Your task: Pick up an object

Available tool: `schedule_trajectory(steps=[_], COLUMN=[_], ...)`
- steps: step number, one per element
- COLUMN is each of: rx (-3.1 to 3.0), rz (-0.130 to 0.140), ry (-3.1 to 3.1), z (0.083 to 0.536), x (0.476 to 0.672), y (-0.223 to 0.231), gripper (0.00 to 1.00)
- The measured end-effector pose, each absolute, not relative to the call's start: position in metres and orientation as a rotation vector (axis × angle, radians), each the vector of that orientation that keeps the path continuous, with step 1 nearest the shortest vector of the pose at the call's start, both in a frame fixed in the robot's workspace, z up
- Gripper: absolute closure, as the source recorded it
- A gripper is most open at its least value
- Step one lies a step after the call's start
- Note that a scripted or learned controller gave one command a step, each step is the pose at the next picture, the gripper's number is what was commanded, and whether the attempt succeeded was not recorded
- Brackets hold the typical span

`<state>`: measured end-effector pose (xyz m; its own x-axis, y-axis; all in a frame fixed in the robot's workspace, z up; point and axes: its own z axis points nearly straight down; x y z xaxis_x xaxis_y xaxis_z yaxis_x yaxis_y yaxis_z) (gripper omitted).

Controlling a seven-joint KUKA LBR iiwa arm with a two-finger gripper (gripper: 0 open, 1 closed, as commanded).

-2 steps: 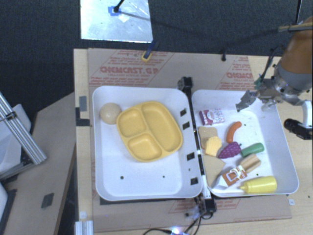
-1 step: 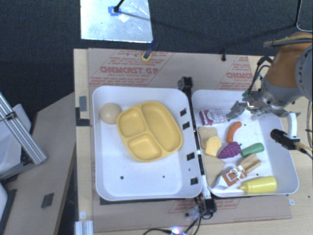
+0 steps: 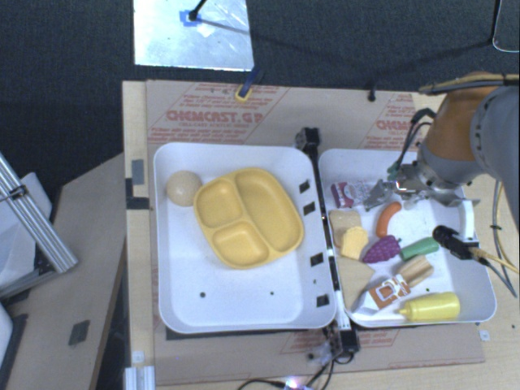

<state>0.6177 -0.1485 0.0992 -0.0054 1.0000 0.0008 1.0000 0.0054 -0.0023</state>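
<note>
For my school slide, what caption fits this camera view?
Robot gripper hovers over toy food in the right bin; a yellow tray sits in the left bin.

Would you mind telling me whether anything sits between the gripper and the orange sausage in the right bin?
Nothing visible does. The gripper hovers just above and left of the sausage, with bare bin floor between them; the cheese wedge lies off to the lower left.

Even, bright overhead light; soft short shadows. Glare on shiny silver square sheet (image 3: 193, 23) up top. Slightly grainy, mildly soft throughout; dark surroundings underexposed.
</note>
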Motion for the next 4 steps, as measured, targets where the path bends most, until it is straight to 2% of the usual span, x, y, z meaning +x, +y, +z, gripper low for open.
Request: schedule_trajectory(steps=[1,2,4], rx=[-2.217,-2.217,-2.219], rz=[0.0,-0.003,-0.006], ry=[-2.227,-2.23,-2.231], z=[0.084,0.095,0.222], x=[0.618,0.619,0.614], y=[-0.148,-0.148,-0.148], gripper=[0.0,1.0,1.0])
